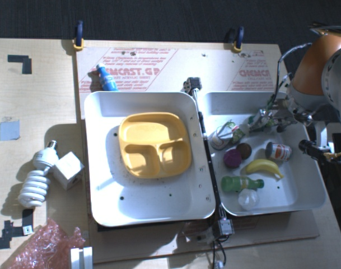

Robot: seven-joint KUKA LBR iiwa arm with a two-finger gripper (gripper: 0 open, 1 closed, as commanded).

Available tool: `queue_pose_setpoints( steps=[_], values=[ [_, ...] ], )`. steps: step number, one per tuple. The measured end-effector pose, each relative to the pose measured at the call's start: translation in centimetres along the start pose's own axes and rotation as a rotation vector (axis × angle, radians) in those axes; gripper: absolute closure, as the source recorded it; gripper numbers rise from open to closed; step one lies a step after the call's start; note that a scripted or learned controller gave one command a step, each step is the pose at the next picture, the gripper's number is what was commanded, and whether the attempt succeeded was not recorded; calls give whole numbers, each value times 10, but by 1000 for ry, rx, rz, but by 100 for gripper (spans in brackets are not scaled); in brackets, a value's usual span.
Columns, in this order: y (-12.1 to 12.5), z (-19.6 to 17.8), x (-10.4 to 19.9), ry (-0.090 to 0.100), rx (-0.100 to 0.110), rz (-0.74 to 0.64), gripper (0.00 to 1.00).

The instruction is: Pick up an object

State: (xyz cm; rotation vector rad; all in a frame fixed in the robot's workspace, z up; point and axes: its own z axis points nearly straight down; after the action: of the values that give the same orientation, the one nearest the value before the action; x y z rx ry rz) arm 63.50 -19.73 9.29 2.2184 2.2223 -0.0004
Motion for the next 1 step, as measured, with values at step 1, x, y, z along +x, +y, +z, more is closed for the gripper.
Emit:
queue_pose_setpoints(
  steps=[1],
  values=[
    [1,-10,0,-1,-1,-2,100]
  ],
)
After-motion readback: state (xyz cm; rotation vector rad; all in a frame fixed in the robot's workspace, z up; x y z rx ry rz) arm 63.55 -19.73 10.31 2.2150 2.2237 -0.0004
